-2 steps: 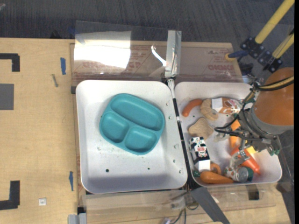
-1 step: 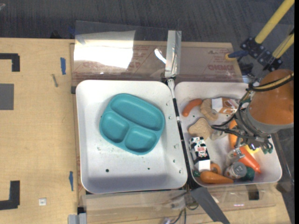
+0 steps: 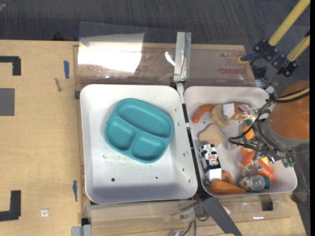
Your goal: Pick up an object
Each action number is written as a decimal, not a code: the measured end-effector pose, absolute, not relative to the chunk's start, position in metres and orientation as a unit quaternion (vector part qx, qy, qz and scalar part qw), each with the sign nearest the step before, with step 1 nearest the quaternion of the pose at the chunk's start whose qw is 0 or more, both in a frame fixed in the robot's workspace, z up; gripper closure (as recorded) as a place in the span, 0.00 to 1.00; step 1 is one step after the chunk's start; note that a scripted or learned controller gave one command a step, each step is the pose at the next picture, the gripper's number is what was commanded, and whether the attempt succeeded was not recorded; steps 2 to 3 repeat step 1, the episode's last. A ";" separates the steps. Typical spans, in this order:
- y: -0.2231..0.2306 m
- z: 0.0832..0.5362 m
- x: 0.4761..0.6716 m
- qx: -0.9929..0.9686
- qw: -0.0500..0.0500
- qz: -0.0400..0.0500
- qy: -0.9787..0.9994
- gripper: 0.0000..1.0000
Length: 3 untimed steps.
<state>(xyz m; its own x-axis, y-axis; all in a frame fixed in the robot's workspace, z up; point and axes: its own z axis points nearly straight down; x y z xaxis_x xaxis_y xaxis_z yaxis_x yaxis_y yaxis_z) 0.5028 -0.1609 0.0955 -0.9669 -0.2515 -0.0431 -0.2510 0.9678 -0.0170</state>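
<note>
Teal divided plate [image 3: 139, 130] sits in the left bin [image 3: 93, 181], centre frame. In the right bin [image 3: 288, 183] we see a cow-patterned carton [image 3: 210, 157] and a carrot [image 3: 227, 187]. At far right, the arm [image 3: 291, 119] lowers its gripper [image 3: 256, 149] among the toys; whether it grips anything, we cannot tell. Nothing looks lifted yet.

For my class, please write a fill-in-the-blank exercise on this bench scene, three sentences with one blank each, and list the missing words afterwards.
1. The teal divided tray lies in the ______ bin of the camera view.
2. The teal divided tray has ______ compartments.
3. The band on the arm above the right bin is coloured ______.

Missing words: left; three; orange
</note>
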 end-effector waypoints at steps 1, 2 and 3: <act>-0.153 0.090 0.519 -0.124 0.008 -0.002 0.992 0.00; -0.153 0.090 0.519 -0.124 0.008 -0.002 0.992 0.00; -0.153 0.090 0.519 -0.124 0.008 -0.002 0.992 0.00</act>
